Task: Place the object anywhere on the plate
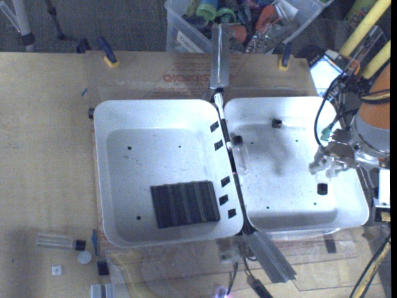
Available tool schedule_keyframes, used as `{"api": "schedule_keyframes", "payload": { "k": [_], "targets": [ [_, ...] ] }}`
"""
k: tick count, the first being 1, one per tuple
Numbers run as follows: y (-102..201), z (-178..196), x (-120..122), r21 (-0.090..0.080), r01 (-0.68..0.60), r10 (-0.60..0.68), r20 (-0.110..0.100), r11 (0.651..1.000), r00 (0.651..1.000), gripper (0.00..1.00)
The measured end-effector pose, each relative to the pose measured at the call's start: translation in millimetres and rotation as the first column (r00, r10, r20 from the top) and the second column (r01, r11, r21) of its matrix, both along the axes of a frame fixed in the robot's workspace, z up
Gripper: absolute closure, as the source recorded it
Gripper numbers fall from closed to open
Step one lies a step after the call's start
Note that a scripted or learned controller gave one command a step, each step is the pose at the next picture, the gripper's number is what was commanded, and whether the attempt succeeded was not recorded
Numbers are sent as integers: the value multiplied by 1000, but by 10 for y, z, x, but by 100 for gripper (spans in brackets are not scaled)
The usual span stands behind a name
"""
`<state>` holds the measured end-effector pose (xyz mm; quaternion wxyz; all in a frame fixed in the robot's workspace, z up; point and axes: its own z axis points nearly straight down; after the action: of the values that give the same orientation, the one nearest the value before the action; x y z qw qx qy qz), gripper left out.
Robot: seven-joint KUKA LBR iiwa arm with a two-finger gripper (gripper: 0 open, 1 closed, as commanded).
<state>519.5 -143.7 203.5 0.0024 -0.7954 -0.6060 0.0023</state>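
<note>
— Clear plastic, I think: a small tube (239, 155) with a dark cap is lying in the right bin (291, 213), just beside the divider (227, 160) between the two bins.

— Which way is it lying from the gripper (327, 162)?

— To the view's left, across the bin floor and well apart. The gripper is hanging over the right side of the same bin. Its pale metal is blurring into the white wall, so I cannot tell whether it is open or closed.

— And the tube's long axis?

— It is running roughly along the divider, with the cap pointing to the far end. I am judging that a grasp would be closing across it, left to right.

— What about the plate (185, 204)?

— It is sitting in the left bin (102, 166), toward the near side: a dark, matte rectangular slab with ridges running along its short way. It is lying beyond the divider from the tube, so the carry would be going further left.

— Anything else in the right bin?

— Two small dark bits (321, 189) are sitting there, too small to name. One is just below the gripper.
</note>
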Motion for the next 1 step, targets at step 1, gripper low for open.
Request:
{"api": "schedule_keyframes", "payload": {
  "k": [1],
  "targets": [
    [1264,-201,149,1,25,-25,0,1000,1000,100]
  ]
}}
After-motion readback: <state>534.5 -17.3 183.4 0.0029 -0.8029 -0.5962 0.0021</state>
